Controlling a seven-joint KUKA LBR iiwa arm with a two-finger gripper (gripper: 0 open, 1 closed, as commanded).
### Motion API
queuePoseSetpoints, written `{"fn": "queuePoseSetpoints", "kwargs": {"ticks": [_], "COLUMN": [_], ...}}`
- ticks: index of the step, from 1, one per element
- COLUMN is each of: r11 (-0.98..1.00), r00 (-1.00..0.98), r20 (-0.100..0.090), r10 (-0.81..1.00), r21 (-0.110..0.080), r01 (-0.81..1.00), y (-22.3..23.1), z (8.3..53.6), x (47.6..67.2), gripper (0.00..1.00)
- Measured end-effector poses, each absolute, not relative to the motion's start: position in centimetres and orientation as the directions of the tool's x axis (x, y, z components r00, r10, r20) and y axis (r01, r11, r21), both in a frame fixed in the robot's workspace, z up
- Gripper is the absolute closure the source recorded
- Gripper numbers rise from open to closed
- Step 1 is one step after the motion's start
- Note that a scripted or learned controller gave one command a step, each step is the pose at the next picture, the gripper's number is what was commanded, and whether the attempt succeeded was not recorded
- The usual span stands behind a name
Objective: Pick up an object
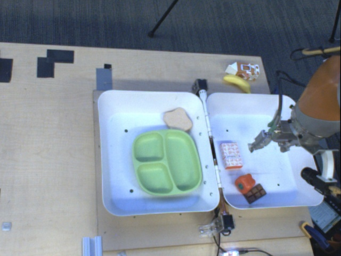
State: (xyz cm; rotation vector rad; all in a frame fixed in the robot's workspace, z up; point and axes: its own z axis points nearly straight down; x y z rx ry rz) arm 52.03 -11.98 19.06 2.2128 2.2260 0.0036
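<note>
The gripper (257, 142) hangs over the right bin (287, 108), released and holding nothing. Left of the gripper lies the carton (231, 155); the orange toy (245, 183) and brown block (255, 192) sit below it.

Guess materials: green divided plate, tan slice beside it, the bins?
Green divided plate: probably moulded plastic, matte to satin; uniform colour, soft rounded compartment edges.
Tan slice: looks like toy bread, foam or plastic; dull surface, too small to tell which.
Bins: white plastic, slightly glossy, with rounded corners and a soft sheen.
</note>
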Motion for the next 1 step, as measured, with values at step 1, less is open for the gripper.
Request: {"fn": "queuePoseSetpoints", "kwargs": {"ticks": [1], "r11": [0.002], "r00": [-0.002], "r20": [-0.002], "r10": [1.000], "r21": [0.006], "r01": [1.000], "y": [-18.30], "z": [8.62], "x": [48.82], "gripper": [0.00]}}
